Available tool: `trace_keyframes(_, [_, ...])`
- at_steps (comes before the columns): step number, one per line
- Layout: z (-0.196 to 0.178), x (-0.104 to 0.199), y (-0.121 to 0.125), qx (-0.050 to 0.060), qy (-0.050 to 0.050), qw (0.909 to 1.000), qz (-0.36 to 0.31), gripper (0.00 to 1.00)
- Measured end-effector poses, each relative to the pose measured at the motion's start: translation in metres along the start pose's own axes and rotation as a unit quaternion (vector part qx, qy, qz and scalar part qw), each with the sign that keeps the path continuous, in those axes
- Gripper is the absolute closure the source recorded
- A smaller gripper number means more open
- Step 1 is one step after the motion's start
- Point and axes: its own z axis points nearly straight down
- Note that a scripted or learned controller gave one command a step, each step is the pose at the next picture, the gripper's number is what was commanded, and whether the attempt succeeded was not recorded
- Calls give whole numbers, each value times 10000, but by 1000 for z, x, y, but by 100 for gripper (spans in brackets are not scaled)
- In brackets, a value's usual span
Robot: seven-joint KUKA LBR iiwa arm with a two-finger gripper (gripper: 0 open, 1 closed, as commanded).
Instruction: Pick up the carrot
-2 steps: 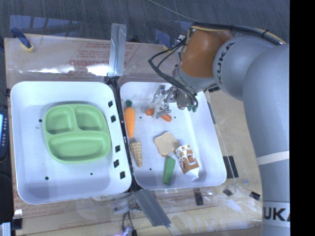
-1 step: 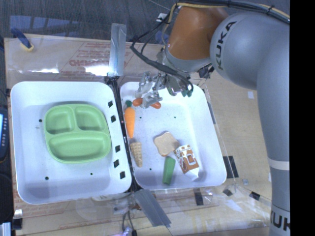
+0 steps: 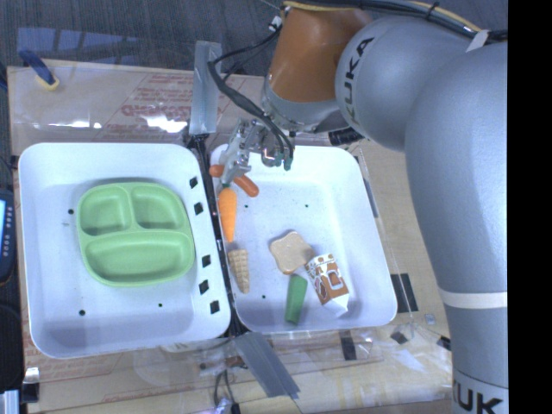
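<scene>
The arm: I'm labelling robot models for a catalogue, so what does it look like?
The arm is bulky, rounded and grey, with an orange band above the wrist and "KUKA" lettering on its shell. Black cables loop along the band down to a small metallic tool.

Counter (image 3: 112, 102) with a tan, printed surface under clear sheeting — two shallow white bins side by side: left bin (image 3: 43, 231) toward the counter's left edge, right bin (image 3: 362, 231) touching it at centre. Grey tape strips (image 3: 267, 365) lie along the near edge.
</scene>
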Motion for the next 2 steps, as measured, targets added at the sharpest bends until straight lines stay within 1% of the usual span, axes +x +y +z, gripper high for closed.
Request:
trace_keyframes(1, [1, 19, 25, -6, 28, 9470, -3212, 100])
trace_keyframes(2, [0, 10, 46, -10, 3, 8339, -5518, 100])
